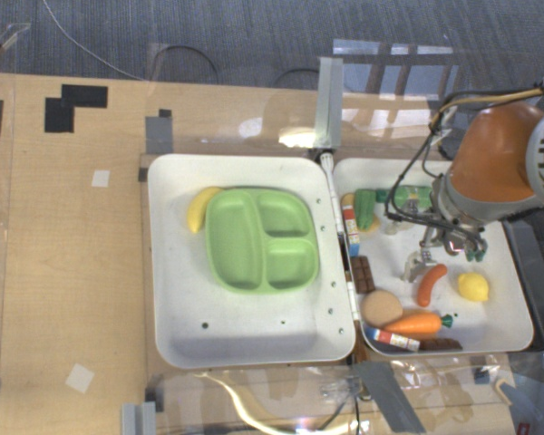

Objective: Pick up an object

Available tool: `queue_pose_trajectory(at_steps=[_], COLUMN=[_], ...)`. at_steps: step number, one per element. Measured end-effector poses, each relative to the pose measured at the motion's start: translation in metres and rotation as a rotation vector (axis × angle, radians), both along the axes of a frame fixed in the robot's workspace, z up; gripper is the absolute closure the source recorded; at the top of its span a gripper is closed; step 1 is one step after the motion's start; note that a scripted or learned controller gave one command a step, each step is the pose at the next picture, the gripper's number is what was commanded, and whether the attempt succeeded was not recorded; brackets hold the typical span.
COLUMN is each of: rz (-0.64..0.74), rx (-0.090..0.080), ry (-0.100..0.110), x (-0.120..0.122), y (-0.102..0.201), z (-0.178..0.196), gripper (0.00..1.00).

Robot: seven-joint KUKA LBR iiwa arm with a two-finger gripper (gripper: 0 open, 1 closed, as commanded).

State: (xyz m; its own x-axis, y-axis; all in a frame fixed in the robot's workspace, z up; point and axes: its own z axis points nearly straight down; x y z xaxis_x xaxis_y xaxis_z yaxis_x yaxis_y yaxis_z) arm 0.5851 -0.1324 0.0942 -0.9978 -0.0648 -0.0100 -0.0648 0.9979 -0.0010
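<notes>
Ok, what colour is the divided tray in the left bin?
Light green. The divided tray shows best in the camera view, lying in the left bin beside a yellow banana.

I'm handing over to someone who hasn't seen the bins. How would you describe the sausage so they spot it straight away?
Look in the right bin, under the gripper. The sausage lies tilted there, left of the lemon and above the carrot. It is the small reddish-orange tube with rounded ends, shorter than the carrot and without a green tip.
</notes>
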Motion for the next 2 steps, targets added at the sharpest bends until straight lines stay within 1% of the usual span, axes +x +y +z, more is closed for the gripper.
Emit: queue_pose_trajectory(at_steps=[1, 2], rz=[-0.025, -0.096], rx=[-0.001, -0.002], ry=[-0.009, -0.018], x=[-0.05, -0.084], y=[-0.017, -0.028], z=[-0.004, -0.003], gripper=[0.0, 0.0])
